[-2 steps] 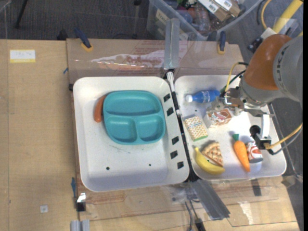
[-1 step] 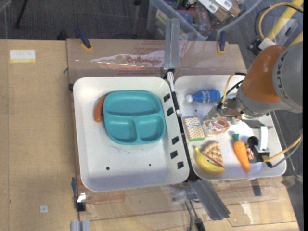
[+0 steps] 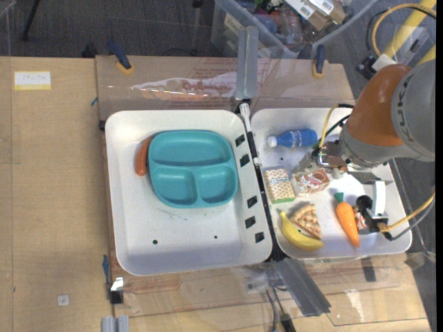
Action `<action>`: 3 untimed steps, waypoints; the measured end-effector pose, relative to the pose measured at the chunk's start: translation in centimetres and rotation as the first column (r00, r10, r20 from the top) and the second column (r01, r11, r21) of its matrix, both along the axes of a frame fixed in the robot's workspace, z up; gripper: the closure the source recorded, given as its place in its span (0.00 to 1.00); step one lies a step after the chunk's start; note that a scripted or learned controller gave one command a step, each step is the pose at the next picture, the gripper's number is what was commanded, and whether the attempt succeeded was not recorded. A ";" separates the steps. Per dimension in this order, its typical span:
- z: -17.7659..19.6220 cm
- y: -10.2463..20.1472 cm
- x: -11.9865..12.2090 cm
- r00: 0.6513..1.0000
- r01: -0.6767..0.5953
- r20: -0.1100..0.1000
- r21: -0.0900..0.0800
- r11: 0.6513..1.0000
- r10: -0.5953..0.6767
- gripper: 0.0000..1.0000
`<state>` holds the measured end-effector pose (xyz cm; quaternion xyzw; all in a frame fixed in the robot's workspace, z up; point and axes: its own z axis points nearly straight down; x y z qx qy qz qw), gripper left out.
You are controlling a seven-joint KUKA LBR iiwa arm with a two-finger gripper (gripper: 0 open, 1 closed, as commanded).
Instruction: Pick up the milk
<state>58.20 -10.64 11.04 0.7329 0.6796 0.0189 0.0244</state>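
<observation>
In the right bin [image 3: 387, 244], a small pale carton with a checkered print [image 3: 279, 184] lies flat near the divider; it looks most like the milk. A red and white packet [image 3: 311, 180] sits just to its right. A blue bottle with a white cap [image 3: 294, 139] lies on its side at the back of this bin. My gripper [image 3: 320, 159] hangs low over the bin, just above the packet and right of the bottle. The grey wrist with its orange band [image 3: 377, 106] covers the bin's back right part.
A banana [image 3: 297, 234], a waffle-like slice [image 3: 306, 220] and a carrot [image 3: 347, 221] lie along the right bin's front. The left bin [image 3: 131, 241] holds a teal divided plate [image 3: 192, 168] with a red sausage [image 3: 142, 159] at its left edge.
</observation>
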 end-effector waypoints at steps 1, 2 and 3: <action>0.0 0.4 -1.5 1.000 -0.006 0.006 -0.001 1.000 0.006 0.00; -0.1 0.0 -4.9 0.999 -0.045 0.007 -0.002 0.999 0.045 0.00; -0.1 0.5 -6.4 0.999 -0.039 0.012 -0.009 0.999 0.039 0.00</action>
